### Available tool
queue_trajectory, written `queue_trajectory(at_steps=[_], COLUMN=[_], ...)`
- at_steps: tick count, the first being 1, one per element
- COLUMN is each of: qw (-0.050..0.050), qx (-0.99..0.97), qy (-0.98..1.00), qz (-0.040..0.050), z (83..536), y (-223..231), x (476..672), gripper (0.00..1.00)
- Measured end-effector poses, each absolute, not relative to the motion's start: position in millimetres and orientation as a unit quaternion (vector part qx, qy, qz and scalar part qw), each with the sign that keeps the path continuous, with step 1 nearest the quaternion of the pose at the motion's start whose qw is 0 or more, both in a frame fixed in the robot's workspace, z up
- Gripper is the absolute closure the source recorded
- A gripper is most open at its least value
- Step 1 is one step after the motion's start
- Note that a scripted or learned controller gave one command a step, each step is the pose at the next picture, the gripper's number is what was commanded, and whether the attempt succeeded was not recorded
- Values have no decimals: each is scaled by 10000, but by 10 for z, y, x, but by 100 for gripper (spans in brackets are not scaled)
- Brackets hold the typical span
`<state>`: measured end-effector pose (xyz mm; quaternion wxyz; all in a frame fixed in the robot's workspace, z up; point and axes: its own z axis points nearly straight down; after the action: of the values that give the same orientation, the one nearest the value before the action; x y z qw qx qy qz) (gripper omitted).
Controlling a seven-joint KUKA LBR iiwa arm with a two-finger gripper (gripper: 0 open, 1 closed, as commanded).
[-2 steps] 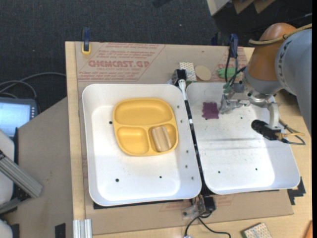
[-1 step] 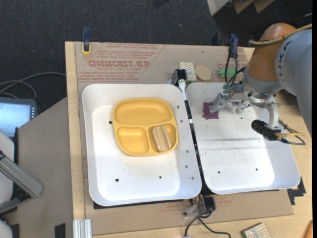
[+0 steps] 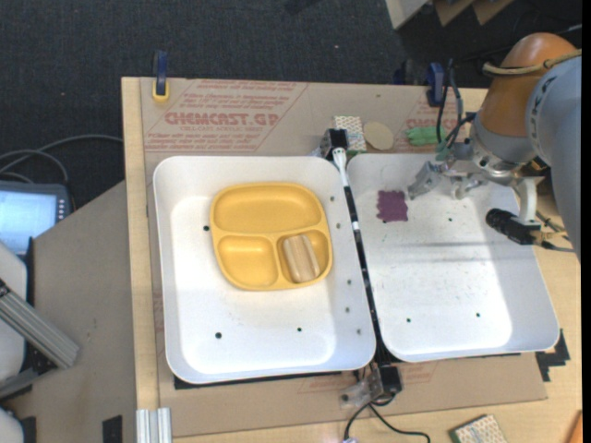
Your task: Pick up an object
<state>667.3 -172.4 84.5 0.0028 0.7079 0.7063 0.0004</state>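
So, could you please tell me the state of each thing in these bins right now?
Yellow tray: flat in the left bin, upright.
Tan block: lying in the tray's lower right compartment.
Purple cloth: flat in the right bin, untouched.
Claw: beside the cloth, holding nothing.

Dark carpet floor (image 3: 83,26); wooden bench (image 3: 231,109); perhaps lit screen (image 3: 28,220) at left.

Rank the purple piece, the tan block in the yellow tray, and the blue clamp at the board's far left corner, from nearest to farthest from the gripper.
From the gripper:
1. Purple piece, right bin, just left of it.
2. Tan block, in the yellow tray's lower right compartment, left bin.
3. Blue clamp, far left corner of the board.
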Motion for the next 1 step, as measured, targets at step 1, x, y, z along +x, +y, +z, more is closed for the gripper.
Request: queue_trajectory(at_steps=[1], qw=[-18], qx=[7049], qy=[7093], qz=[8], z=[857], y=[-936], x=[6640], gripper=[0])
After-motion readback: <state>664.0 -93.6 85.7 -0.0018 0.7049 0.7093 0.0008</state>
